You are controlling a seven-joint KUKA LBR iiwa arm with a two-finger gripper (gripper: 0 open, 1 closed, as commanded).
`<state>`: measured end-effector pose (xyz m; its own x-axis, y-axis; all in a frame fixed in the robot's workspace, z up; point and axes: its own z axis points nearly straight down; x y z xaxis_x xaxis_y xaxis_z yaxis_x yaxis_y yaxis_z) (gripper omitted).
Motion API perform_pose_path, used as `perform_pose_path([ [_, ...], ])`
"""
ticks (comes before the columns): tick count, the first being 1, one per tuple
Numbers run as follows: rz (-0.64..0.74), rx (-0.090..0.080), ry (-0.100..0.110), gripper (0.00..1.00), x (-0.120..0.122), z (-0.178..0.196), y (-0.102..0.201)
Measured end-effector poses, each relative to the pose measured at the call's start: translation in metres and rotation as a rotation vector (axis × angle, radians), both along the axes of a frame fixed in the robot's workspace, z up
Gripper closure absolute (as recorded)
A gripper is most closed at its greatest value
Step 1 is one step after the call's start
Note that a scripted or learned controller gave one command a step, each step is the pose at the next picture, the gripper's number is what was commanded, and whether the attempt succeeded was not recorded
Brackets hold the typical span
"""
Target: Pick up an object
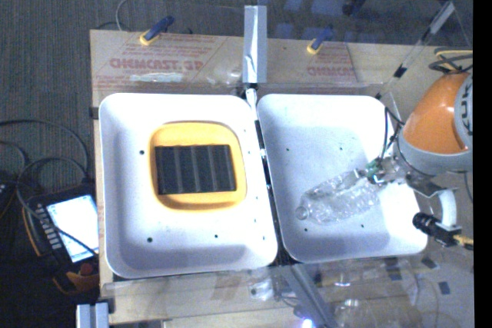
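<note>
A clear plastic bottle (338,200) lies on its side in the right bin (323,123), near that bin's front right, its cap end pointing left. My gripper (382,170) reaches in from the right, under the arm's orange band (434,123), and sits right at the bottle's right end. The arm's bulk hides where the gripper meets the bottle. In the left bin (123,165) a yellow-orange rounded tray with a dark ribbed insert (196,167) lies flat in the middle.
A grey upright post (254,42) stands behind the ridge where the two bins meet. Blue-and-yellow clamps (156,29) hold the cardboard backing at the rear. A cable (390,127) runs down along the arm over the right bin's far corner.
</note>
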<state>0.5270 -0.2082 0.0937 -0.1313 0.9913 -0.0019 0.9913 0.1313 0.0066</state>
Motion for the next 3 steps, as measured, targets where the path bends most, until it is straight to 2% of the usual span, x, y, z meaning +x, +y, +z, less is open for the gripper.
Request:
perform_pose_path([
  [1, -0.001, -0.002, -0.008, 1.00, 0.002, 0.013, -0.001],
  [2, -0.107, -0.004, 0.004, 1.00, 0.027, 0.089, 0.058],
  [3, -0.107, -0.003, 0.007, 0.00, 0.026, 0.089, 0.058],
])
